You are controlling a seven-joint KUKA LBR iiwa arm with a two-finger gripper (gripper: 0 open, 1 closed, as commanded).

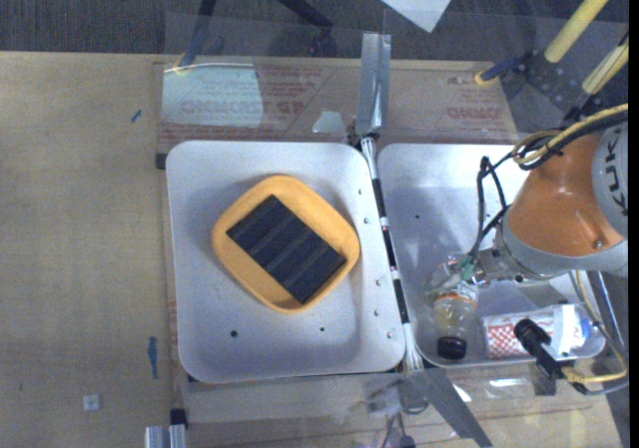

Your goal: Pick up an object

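Bottle (452,314) and red-checked packet (529,332) in right bin (419,187); yellow tray (285,241) in left bin (195,266); jaws' state indiscernible.

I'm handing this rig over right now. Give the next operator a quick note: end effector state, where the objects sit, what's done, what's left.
End effector: low in the right bin, beside a clear bottle with a black cap; finger state unclear, nothing visibly held.
Right bin also has a red-and-white checkered packet along its near edge.
Left bin: a yellow tray with a dark ribbed insert.
Done: no pick confirmed.
Left: grasp and lift one object.
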